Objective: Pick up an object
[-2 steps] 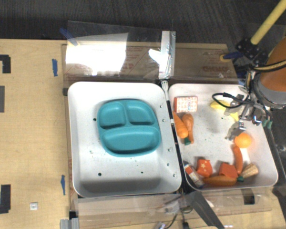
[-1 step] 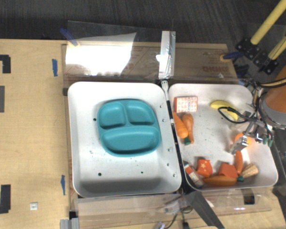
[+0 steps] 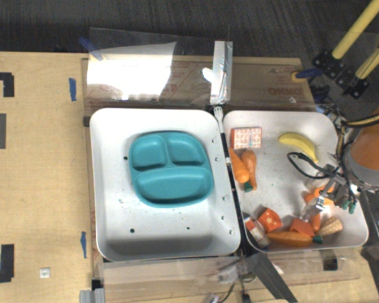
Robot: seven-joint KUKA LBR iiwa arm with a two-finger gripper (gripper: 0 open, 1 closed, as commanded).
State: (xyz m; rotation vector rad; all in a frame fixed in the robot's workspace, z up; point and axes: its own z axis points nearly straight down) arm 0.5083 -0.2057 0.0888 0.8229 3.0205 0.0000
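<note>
The right white bin [image 3: 284,120] holds several toy foods. A pink and white box [image 3: 246,137] lies at its far left, with two orange carrots [image 3: 243,166] just below it. A yellow banana [image 3: 300,146] rests toward the far side. Along the near wall lie a red-orange piece [image 3: 270,219], a long orange carrot [image 3: 289,237] and a tan piece [image 3: 331,227]. My gripper [image 3: 328,197] reaches in from the right, low over the bin's right side and just above the tan piece. Cables and small coloured parts crowd around it. The arm's orange band [image 3: 369,150] is behind it.
The left white bin [image 3: 107,169] bears a teal divided plate [image 3: 170,169]. A black cable loop [image 3: 301,163] hangs over the right bin near the banana. A clear plastic sheet [image 3: 145,68] stands behind the bins. Yellow bars [image 3: 360,24] cross the top right corner.
</note>
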